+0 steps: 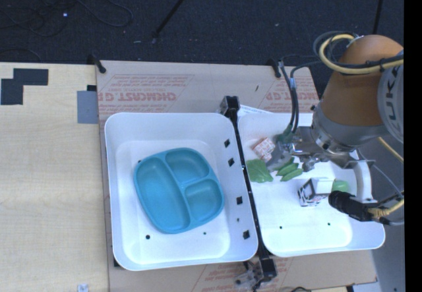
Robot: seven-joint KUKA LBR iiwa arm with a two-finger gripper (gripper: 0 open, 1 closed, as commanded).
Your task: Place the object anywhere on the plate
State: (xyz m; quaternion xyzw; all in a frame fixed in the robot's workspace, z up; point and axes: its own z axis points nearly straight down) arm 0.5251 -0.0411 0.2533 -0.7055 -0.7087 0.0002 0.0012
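- The gripper [295, 150] hangs low over the right bin [310, 234], at its upper left quarter; whether it is wide, narrow or holding anything cannot be told, as the wrist and cabling mask it.
- Green pieces [288, 169] lie just below the gripper, touching or nearly touching it; a larger green object [259, 172] lies beside them, toward the divider between the bins.
- A small pink-and-white item [264, 146] sits just to the gripper's left; a black-and-white striped item [307, 193] and a light green piece [340, 186] lie further below it, toward the bin's near side.
- Which of these is the intended object cannot be told; the green pieces under the gripper are the likeliest candidates.
- The blue plate [178, 188], divided into three compartments, rests in the left bin [125, 218], well apart from the gripper, across the divider.
- Judgement: the step in hand is the grasp, with the transfer not yet made.
- To do it well: centre on one piece only, avoid pinching its neighbours, confirm the hold before lifting, and rise enough to clear the divider before crossing to the plate.
- Risk: the thin, flat green pieces may slip out or drag a neighbour along.
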